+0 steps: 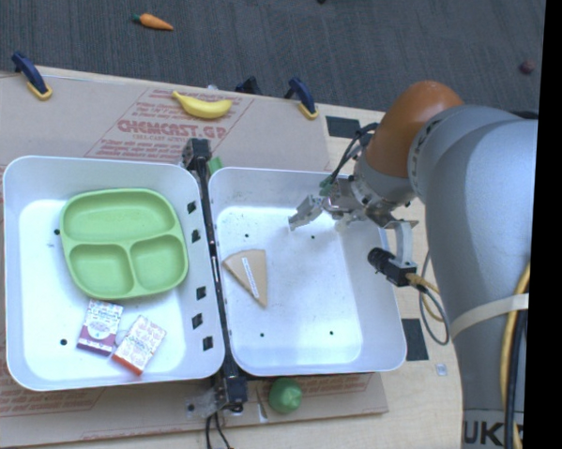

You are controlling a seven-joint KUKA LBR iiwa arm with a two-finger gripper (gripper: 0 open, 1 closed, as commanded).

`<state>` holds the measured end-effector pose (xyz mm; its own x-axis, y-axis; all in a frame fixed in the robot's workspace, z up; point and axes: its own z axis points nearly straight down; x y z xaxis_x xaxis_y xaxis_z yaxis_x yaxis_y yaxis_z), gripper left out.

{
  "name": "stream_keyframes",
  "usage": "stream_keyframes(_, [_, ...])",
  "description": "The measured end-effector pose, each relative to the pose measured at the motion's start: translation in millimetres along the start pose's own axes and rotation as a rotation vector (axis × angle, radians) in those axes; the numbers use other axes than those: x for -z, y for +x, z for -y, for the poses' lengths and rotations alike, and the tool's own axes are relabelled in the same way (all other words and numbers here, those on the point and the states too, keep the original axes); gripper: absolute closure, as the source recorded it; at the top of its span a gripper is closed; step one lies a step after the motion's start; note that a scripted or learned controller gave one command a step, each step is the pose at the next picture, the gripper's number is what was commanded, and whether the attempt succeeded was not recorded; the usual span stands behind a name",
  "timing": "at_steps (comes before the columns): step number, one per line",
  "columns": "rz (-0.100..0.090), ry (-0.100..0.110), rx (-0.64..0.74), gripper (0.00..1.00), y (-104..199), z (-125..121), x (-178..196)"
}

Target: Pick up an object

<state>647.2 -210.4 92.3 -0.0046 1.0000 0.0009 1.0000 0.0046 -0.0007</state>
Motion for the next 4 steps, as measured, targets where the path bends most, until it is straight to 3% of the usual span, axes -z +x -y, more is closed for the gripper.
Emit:
stream_keyframes(1, [-0.001,0.000,0.003,1.00,0.4,-0.5,10.6])
stream_keyframes(2, [-0.001,0.001,0.003,0.00,0.3,-0.4,10.5])
stream_keyframes(3, [0.001,0.003,0.000,0.00,6.9,31.1,6.2])
stream_keyframes(4, [0.002,0.002,0.001,0.00,0.3,23.9,-0.7])
